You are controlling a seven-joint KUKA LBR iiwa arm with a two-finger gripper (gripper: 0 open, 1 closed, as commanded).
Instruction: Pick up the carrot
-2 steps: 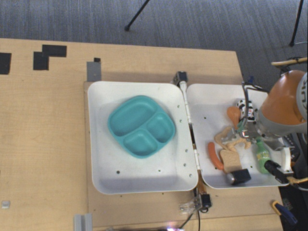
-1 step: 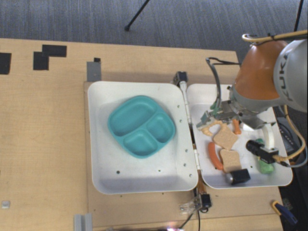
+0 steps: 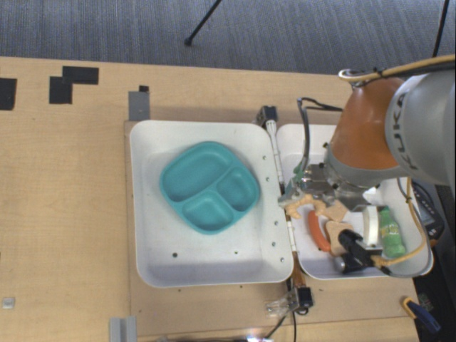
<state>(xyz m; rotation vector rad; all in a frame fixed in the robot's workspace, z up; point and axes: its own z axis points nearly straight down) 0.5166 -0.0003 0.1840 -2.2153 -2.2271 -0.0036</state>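
Observation:
The carrot [image 3: 318, 231], a short orange-red stick, lies in the right bin [image 3: 311, 266] close to its left wall, pointing toward the front. My gripper [image 3: 308, 189] hangs low over the same bin, just behind the carrot and slightly to its left. The grey arm with its orange band covers most of the bin's back half. Nothing can be seen held at the gripper.
A teal divided plate [image 3: 209, 186] rests in the left bin [image 3: 152, 262]. A green object [image 3: 391, 235] and a white one [image 3: 370, 224] lie at the right side of the right bin. The ridge between the two bins runs right beside the carrot.

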